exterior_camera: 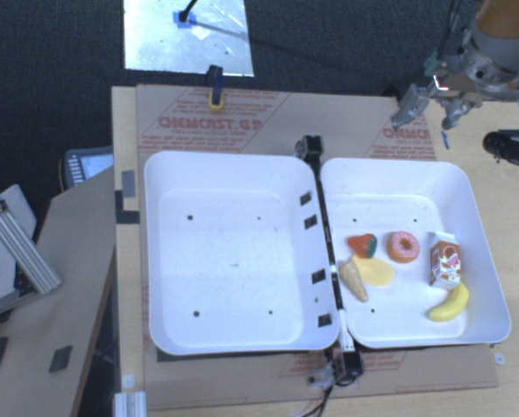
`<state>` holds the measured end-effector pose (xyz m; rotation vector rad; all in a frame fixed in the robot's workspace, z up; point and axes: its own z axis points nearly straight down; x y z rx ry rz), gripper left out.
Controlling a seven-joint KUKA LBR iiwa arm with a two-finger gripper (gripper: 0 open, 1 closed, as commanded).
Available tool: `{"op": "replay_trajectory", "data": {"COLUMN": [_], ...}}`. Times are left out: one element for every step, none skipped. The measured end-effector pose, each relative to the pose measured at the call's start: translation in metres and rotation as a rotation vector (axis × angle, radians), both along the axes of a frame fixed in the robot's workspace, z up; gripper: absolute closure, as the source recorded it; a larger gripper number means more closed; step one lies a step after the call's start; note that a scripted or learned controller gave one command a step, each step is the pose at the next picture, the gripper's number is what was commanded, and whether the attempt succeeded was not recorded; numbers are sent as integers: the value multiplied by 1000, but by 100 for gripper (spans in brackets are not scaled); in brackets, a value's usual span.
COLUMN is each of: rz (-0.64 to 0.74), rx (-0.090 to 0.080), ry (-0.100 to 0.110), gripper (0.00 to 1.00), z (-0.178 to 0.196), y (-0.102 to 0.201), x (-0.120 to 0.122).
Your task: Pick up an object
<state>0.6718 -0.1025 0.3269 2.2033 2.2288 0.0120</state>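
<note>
Two white bins sit side by side on the surface (129, 337). We note the left bin (229, 250) and the right bin (415, 259) share a dark seam. In the right bin we record a strawberry (362, 245) beside a donut (403, 247), a carton (445, 262) standing at the right, a banana (449, 304) below it, and a cone (354, 280) touching a yellow disc (376, 273). The hand (426, 111) hangs beyond the right bin's far rim, fingers spread apart, gripping nothing

Dark carpet floor (50, 50), shiny metal sheet (188, 23), tan wooden bench (76, 259)
</note>
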Motion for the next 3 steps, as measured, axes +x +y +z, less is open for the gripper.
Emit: {"op": "replay_trajectory", "data": {"rz": [-2, 3, 9], "rx": [-2, -4, -6], "ry": [3, -1, -5], "gripper": [100, 100, 100], "z": [9, 20, 31], "y": [-4, -4, -4], "x": [-2, -1, 0]}}
